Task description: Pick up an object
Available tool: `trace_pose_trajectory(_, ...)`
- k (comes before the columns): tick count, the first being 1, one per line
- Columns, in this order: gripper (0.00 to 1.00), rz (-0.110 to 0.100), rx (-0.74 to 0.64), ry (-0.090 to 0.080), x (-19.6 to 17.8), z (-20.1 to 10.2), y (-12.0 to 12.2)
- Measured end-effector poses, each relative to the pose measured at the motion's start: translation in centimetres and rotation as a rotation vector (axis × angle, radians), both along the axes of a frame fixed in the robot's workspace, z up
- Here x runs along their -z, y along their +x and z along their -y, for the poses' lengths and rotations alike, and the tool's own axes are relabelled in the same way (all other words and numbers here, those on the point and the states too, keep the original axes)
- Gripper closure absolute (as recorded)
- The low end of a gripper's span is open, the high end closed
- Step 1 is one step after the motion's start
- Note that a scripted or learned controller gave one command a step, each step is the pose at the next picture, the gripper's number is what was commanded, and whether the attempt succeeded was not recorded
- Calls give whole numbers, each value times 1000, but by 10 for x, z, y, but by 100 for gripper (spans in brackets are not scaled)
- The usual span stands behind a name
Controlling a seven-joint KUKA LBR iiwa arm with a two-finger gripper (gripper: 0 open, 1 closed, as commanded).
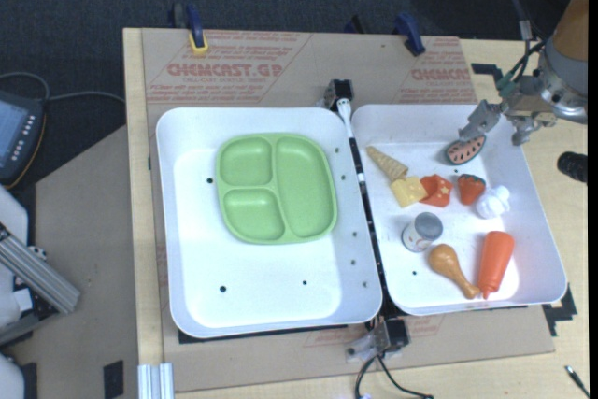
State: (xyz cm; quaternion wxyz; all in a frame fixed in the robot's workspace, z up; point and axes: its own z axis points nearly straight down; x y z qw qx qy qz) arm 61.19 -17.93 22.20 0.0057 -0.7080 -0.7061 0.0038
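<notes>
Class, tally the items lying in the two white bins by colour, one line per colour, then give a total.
Green: 1, divided plate
Orange or red: 3, carrot, strawberry, small red piece
Yellow or tan: 3, cone, cheese wedge, drumstick
Grey: 1, small can
White: 1, small lump
Pink-brown: 1, slice
Total: 10

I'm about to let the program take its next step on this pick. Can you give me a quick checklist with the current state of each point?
1. Claw above the right bin: ok.
2. Pink oval toy held between the claw's fingers: cannot tell; it lies just below them.
3. Toy off the bin floor: cannot tell.
4. Neighbours apart from the toy: ok; strawberry sits below it.
5. Green tray in the left bin: ok.
</notes>
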Motion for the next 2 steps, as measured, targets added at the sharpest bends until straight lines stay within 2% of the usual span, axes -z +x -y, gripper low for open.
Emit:
trace_pose_trajectory(1,0,14,-3,-3,-8,0,3)
trace_pose_trajectory(2,0,6,-3,0,55,-3,-1)
